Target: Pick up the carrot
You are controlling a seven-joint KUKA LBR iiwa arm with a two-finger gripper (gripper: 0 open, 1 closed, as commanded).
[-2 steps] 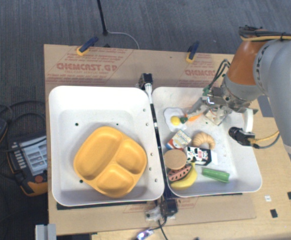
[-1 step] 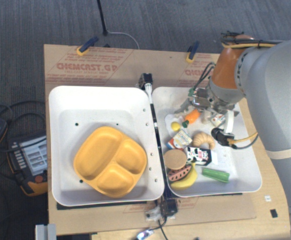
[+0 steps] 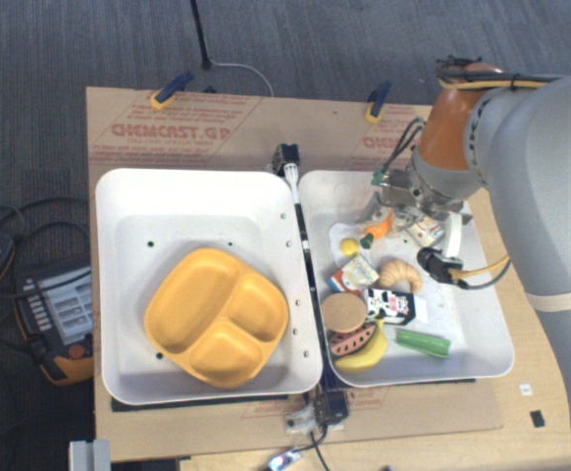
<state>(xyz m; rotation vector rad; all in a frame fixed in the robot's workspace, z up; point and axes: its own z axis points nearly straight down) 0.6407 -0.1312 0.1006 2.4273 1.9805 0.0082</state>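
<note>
The carrot (image 3: 377, 229) is a small orange piece with a green end. It lies in the upper left part of the right bin (image 3: 482, 307). My gripper (image 3: 393, 207) hangs over the bin's upper part, right above the carrot's upper end and close to or touching it. The gripper's body and the wrist with its orange band (image 3: 446, 130) cover the spot where they meet, so I cannot make out a hold on the carrot.
The left bin (image 3: 129, 214) holds a yellow divided plate (image 3: 217, 314). Around the carrot lie a yellow fruit (image 3: 349, 248), a croissant (image 3: 400, 275), a black-and-white carton (image 3: 389, 305), a brown round piece (image 3: 343, 312), a banana (image 3: 362, 353) and a green stick (image 3: 423, 341).
</note>
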